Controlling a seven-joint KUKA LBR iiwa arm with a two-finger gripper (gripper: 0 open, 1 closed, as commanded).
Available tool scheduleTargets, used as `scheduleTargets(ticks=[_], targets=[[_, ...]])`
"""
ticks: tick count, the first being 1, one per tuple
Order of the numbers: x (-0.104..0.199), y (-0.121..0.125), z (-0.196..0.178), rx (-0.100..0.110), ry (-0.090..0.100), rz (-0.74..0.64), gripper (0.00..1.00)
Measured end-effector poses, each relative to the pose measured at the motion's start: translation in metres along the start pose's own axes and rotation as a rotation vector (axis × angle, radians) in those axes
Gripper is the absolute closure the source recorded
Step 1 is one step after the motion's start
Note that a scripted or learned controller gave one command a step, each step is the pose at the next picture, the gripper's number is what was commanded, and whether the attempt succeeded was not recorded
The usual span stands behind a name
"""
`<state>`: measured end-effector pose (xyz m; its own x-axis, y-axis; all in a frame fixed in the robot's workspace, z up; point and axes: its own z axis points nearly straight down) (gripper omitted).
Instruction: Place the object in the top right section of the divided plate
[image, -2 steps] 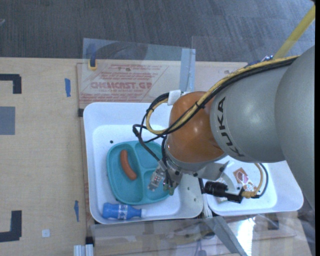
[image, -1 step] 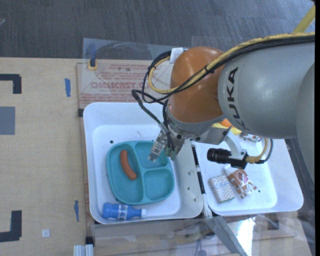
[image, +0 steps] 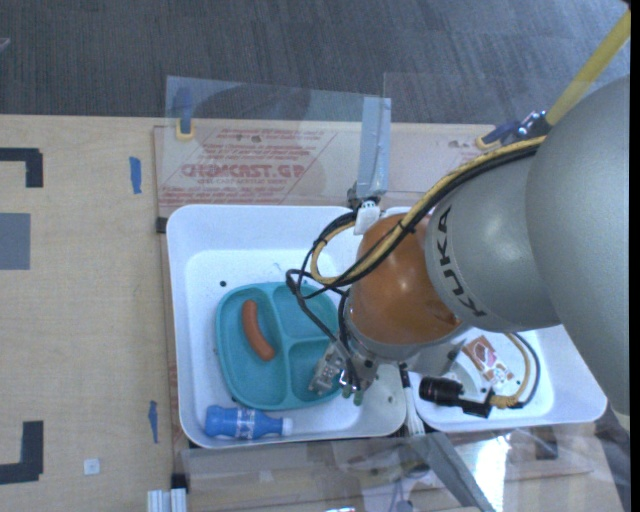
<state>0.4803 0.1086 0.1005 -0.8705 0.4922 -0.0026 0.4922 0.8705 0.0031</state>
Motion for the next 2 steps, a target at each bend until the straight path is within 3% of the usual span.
scheduleTargets(ticks=[1, 2], targets=[[-0.014, 0.038, 0.008, 0.001, -0.001, 0.433, 1.00], [-0.008, 0.049, 0.006, -0.002, -0.017, 0.190, 1.00]])
